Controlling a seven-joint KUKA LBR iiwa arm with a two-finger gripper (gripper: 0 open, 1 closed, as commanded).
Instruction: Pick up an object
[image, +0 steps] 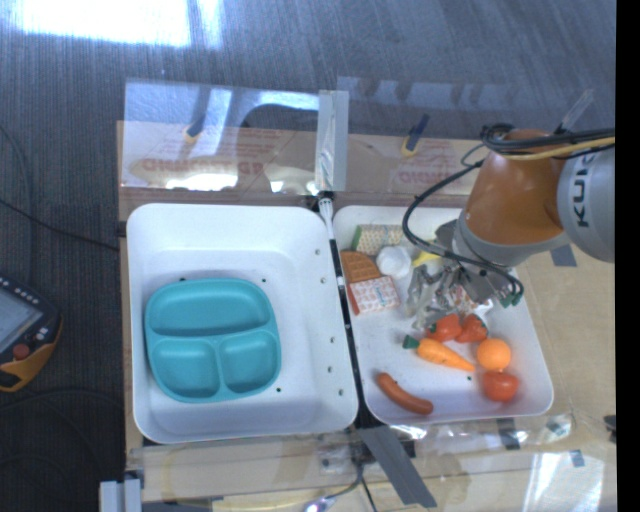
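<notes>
My gripper reaches down into the right bin, under the orange wrist band. Its tips hover over a cluster of toy food: a small red tomato piece, a carrot just below, and an orange to the right. A red tomato lies near the bin's front right corner, and a sausage lies at the front. A patterned cracker box and a brown wafer sit left of the gripper. The wrist hides part of what lies beneath it.
The left bin holds a teal three-compartment tray. A white round item and a green-edged packet lie at the back of the right bin. A divider wall separates the bins. Cables loop around the wrist.
</notes>
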